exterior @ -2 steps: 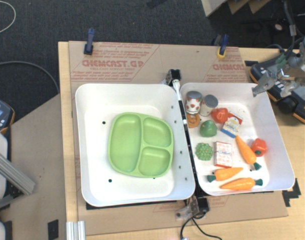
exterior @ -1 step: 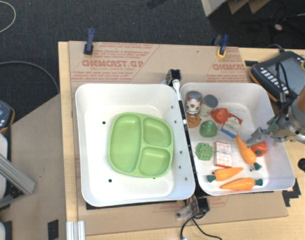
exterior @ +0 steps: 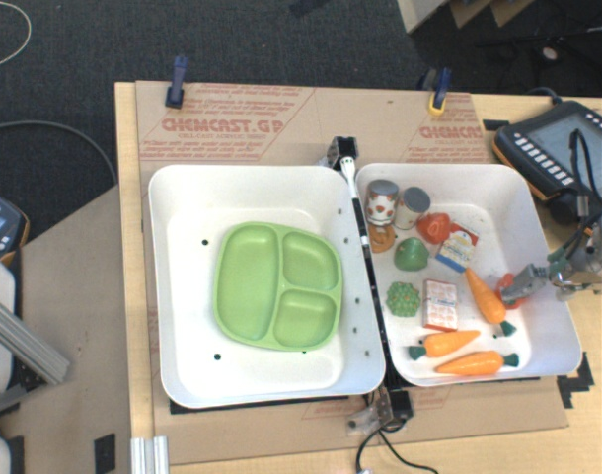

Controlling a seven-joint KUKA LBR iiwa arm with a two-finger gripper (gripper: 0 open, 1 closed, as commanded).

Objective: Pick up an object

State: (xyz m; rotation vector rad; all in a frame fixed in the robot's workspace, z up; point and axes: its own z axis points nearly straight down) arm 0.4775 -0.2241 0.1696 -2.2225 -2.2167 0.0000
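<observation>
Now the claw hovers at the right bin's right edge, carrots just to its left.

Left to right: the left bin point(exterior: 173, 265) on the counter point(exterior: 133, 166) carries a green divided plate point(exterior: 278, 286); the right bin point(exterior: 538, 215) holds a small can point(exterior: 382, 203), a green ball point(exterior: 412, 255), a broccoli piece point(exterior: 404, 298), a small carton point(exterior: 440, 305) and three carrots. The upright carrot point(exterior: 486, 297) lies nearest the claw point(exterior: 526, 282), just to its left, its long axis running from upper left to lower right, tip pointing roughly toward the claw. Two more carrots point(exterior: 449, 343) lie lower, each nearly crosswise to the bin. Whether the claw is wide or narrow cannot be told; something red point(exterior: 508, 291) sits by its tip, too small to identify. Judging from this, the nearest pick is a short move leftward, with the fingers set across that slanted axis.
</observation>
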